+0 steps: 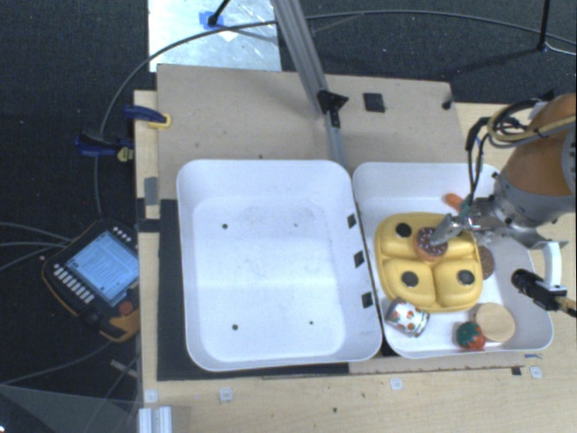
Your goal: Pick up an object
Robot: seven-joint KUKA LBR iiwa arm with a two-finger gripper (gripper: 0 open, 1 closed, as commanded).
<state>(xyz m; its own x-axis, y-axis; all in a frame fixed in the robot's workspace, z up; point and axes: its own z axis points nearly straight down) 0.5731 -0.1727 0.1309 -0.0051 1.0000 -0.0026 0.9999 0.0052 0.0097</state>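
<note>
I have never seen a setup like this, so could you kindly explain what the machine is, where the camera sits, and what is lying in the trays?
This is one fixed camera above a bench, looking down at a slant. The grey and orange shape at the right is a robot arm; its gripper is lowered over the right bin. That bin holds a yellow block with dark round spots, a small patterned cup, a tan disc and a small red and green thing. The left bin sits beside it. I cannot tell whether the gripper holds anything. Left of the bench lies a handheld control pad with a lit screen.
</note>
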